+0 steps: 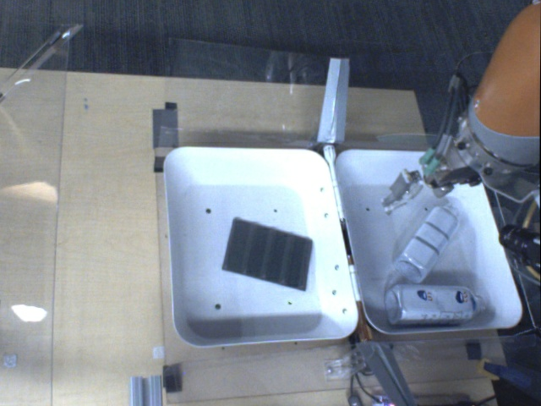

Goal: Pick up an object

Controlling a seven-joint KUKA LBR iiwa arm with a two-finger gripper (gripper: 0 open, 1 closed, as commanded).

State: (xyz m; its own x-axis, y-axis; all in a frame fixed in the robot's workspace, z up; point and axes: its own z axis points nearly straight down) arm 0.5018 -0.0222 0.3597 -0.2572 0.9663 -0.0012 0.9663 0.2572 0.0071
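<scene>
- My claw (414, 184) hangs over the far part of the right bin (369, 172), reaching in from the right edge with the orange band of my arm (516, 66) above it.
- I cannot tell from this view whether the claw is wide or narrow; nothing shows between its tips.
- A clear plastic bottle (425, 245) lies tilted in the right bin, just below my claw and apart from it.
- A silver can (431, 304) lies on its side at the near wall of the right bin, close beside the bottle's lower end and farther from my claw.
- A dark ribbed rectangular pad (267, 253) lies flat in the middle of the left bin (190, 184), well apart from my claw.
</scene>
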